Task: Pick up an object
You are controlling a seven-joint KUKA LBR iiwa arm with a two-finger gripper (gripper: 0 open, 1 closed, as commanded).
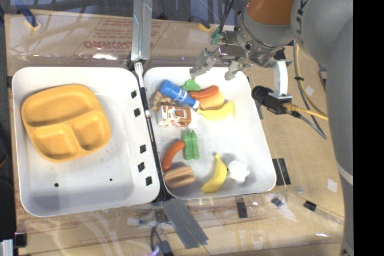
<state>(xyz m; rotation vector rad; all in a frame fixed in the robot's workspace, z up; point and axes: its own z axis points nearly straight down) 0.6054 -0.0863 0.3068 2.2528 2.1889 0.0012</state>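
A: Where does the arm's two-finger hand (215, 68) sit?

B: It hangs over the far edge of the right white bin (259, 147), fingers spread apart, nothing between them.

A: And the objects?

B: Just below lie a blue plastic bottle (176, 93), a red toy sausage (206, 93) and a yellow toy banana (218, 111). A yellow divided plate (65, 122) rests in the left white bin (78, 198).
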